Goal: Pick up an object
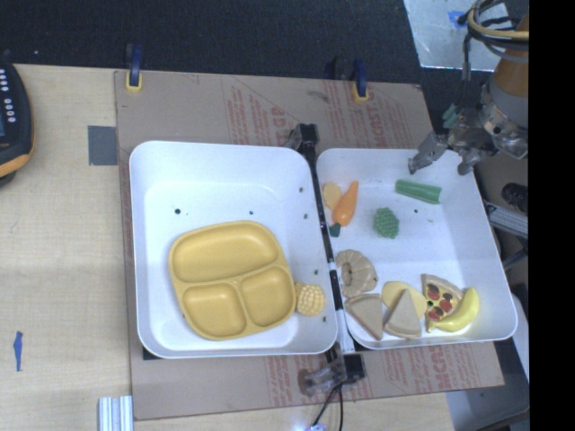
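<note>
My gripper [446, 158] hangs over the far right corner of the right bin [467, 241], its two fingers spread and open with nothing between them. Just below it lies a green bar [418, 190]. A green broccoli piece [386, 223] and an orange carrot [347, 203] sit further left. Along the bin's near edge are a tan pretzel-like piece [355, 272], two bread wedges [386, 315], a pizza slice [439, 297] and a banana [464, 312].
The left bin [153, 205] holds a yellow divided plate [232, 278] and a corn piece [309, 300] at its near right corner. A dark handheld device [13, 115] lies at the bench's far left. Clamps [359, 86] pin the cardboard at the back.
</note>
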Controlling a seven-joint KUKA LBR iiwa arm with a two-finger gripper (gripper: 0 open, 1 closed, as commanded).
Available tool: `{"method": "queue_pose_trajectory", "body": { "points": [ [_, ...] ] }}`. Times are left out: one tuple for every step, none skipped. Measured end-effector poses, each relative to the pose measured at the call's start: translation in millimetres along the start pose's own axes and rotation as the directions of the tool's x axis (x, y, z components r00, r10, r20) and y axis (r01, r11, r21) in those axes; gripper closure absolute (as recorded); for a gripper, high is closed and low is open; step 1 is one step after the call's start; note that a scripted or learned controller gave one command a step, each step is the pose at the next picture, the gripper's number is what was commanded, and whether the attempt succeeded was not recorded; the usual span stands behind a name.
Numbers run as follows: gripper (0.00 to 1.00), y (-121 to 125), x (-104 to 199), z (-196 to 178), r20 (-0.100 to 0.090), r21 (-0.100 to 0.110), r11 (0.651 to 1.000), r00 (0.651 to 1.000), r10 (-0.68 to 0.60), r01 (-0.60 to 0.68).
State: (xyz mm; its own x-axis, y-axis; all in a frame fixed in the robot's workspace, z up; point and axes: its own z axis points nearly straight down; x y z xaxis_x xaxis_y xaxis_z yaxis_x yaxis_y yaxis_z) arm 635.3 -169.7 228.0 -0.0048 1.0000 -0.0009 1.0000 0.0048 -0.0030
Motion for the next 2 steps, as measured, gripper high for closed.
{"method": "queue_pose_trajectory", "body": {
  "points": [
    [0.00,20.4,-10.3,101.5,0.000,0.007,1.000,1.000,-0.003,0.003],
    [0.00,21.4,74.2,138.2,-0.003,0.004,1.000,1.000,-0.007,0.007]
  ]
}}
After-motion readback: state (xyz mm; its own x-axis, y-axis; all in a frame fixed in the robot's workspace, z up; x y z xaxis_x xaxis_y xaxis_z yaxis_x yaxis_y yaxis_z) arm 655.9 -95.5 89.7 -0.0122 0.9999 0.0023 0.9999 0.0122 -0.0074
